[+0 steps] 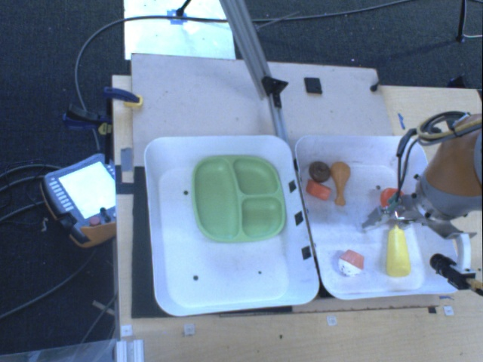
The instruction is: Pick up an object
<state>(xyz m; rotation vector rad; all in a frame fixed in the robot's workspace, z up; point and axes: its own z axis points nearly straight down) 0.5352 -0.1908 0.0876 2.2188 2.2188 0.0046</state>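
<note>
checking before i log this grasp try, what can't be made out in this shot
- claw, camera view: too small and blurred to tell open from shut, or whether it touches the yellow bottle.
- red object, camera view: partly hidden behind the claw; its kind is unclear.
- arm, camera view: cut off by the right edge.

A yellow bottle lies lengthwise near the right bin's front edge, cap pointing away.

Two white bins: left bin, right bin. One green divided plate. Six small items at 3 o'clock: brown disc, orange carrot piece, tan drumstick, red piece, yellow bottle, red-and-white piece.
</note>
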